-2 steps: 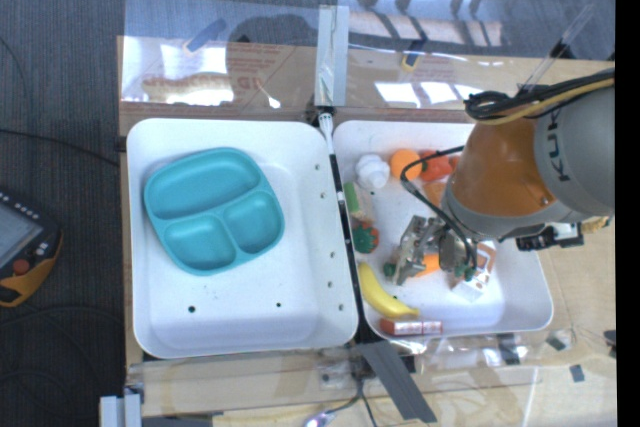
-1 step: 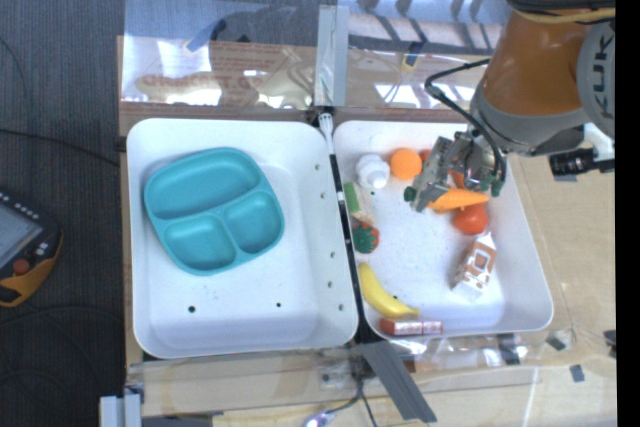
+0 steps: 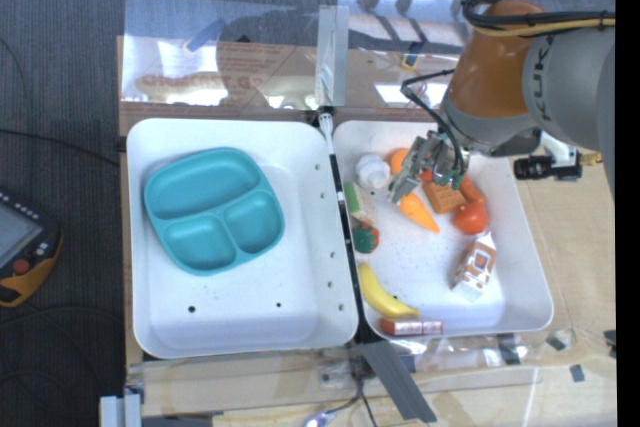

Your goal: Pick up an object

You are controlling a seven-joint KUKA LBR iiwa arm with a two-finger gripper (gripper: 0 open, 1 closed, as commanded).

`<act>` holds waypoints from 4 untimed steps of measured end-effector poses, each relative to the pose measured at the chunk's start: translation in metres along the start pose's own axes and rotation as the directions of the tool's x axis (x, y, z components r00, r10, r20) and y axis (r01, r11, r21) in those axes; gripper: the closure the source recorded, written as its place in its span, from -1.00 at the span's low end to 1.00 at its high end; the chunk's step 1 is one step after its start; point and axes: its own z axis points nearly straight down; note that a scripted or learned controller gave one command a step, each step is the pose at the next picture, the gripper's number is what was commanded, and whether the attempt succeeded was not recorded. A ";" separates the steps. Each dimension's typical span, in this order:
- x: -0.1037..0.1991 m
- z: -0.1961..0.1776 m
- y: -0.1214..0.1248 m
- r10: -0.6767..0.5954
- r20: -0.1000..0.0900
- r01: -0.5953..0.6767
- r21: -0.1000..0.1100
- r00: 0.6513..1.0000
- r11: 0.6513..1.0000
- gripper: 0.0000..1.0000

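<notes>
two shallow white plastic bins sat side by side on the bench: the left bin [image 3: 300, 315] and the right bin [image 3: 530, 305]. the grey arm with the orange band [image 3: 520, 75] reached in from the right, its wrist over the far end of the right bin. in the left bin lay a teal plastic plate with three compartments [image 3: 212, 208], well apart from the arm.

the right bin carried the clutter. along the near side lay a yellow toy banana [image 3: 378, 289], and just beside its tip a small pink tube [image 3: 412, 326]. a white and orange carton [image 3: 474, 265] lay tilted towards the right wall. further in sat a red toy tomato [image 3: 470, 217], an orange toy carrot [image 3: 418, 211], a white round lump [image 3: 373, 173], and a small red and green piece [image 3: 365, 237] against the dividing wall.

the two-finger gripper [image 3: 432, 165] hung low over the cluster of orange and red toys at the far end, its fingers spread somewhat apart, with nothing visibly between them. this looked like the descent or closing stage of a grasp, most likely on the carrot or an orange-brown block [image 3: 446, 197] next to it. the next move would call for closing squarely on one piece and lifting straight up, without nudging its close neighbours.
</notes>
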 end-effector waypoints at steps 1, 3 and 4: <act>-0.002 -0.068 0.054 0.053 0.002 -0.053 -0.001 0.999 0.999 1.00; 0.009 -0.089 0.116 0.501 0.001 -0.501 0.001 0.865 0.865 1.00; 0.081 -0.091 0.153 0.613 -0.001 -0.613 0.003 0.790 0.790 1.00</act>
